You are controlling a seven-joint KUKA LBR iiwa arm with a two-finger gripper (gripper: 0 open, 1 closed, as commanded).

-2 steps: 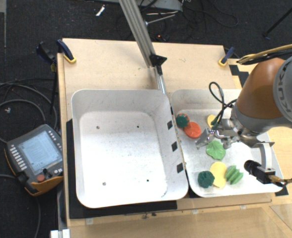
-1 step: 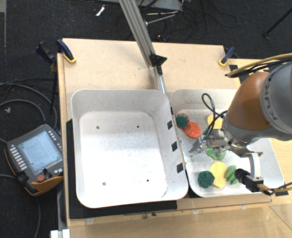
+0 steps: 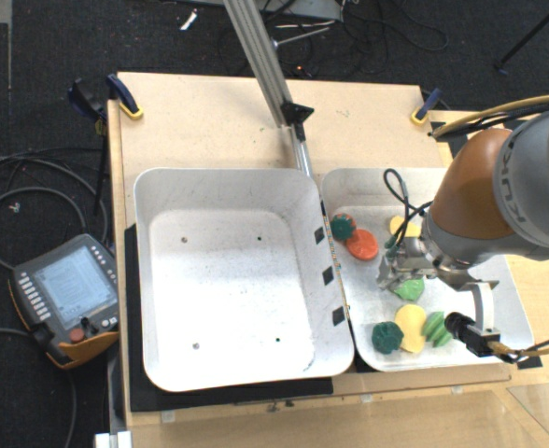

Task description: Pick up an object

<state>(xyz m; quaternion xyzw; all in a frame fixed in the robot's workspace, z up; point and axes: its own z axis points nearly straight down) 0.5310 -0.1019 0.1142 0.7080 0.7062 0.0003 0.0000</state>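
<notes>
Claw (image 3: 401, 273) hovers just above green object (image 3: 410, 289).

two white bins (image 3: 162, 194), about seven small objects (image 3: 362, 245)

Arm reaches leftward, hand (image 3: 398, 271) seemingly pointing down.

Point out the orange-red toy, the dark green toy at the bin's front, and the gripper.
orange-red toy (image 3: 362, 245), camera view, its top face.
dark green toy (image 3: 386, 337), camera view, its centre.
gripper (image 3: 401, 273), camera view, between its fingertips.
</notes>
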